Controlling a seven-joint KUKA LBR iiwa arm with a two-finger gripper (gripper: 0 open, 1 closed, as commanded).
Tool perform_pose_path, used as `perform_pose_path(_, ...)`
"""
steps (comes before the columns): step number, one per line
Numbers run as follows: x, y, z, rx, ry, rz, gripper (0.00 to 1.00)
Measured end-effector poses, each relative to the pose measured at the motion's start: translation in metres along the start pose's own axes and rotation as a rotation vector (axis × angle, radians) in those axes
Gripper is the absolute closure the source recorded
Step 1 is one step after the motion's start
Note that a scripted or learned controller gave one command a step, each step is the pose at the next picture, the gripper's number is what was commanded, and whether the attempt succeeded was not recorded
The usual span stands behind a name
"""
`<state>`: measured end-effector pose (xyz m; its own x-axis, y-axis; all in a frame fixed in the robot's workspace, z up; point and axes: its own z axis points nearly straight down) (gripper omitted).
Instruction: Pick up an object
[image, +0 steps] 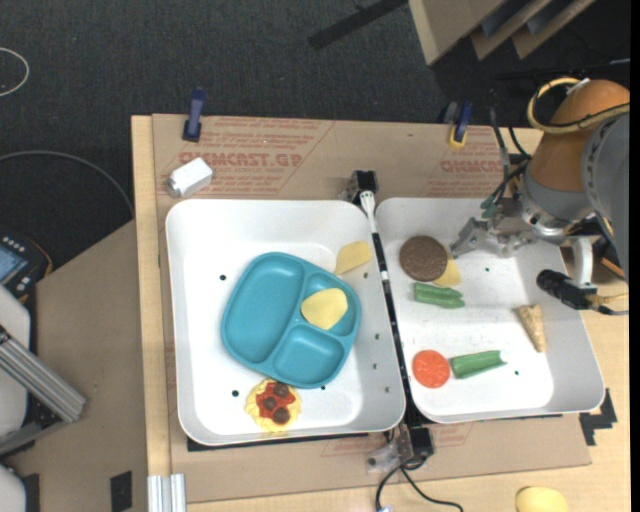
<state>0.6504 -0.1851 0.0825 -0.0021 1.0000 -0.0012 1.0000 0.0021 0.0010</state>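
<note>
The grey arm with its orange band (585, 110) enters at the upper right of the frame, and its two-finger gripper (487, 238) hangs over the upper part of the right shallow white bin (570, 385). Whether the fingers stand wide or narrow cannot be told, and nothing shows between them.

Just left of the gripper lies a round brown cookie-like disc (424, 257), touching a small yellow wedge (450, 273). Below them lies a short green bean pod (438, 295). Lower in the same bin, a round red tomato slice (431, 368) sits just beside a longer green pod (477, 363), and a tan cone-shaped piece (533, 325) lies near the right wall.

The left white bin (190, 300) holds a blue divided plastic plate (270, 310) with a pale yellow oval piece (325, 307) in one compartment. A yellow cheese-like wedge (352, 257) lies beside the plate's upper right, and a small pizza slice with red topping (273, 404) lies below it. Both bins rest on the brown cardboard-covered table (300, 150).
</note>
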Motion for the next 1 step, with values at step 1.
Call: perform_pose_path(1, 0.0756, -0.001, -0.0027, 0.003, 0.006, -0.005, 0.0)
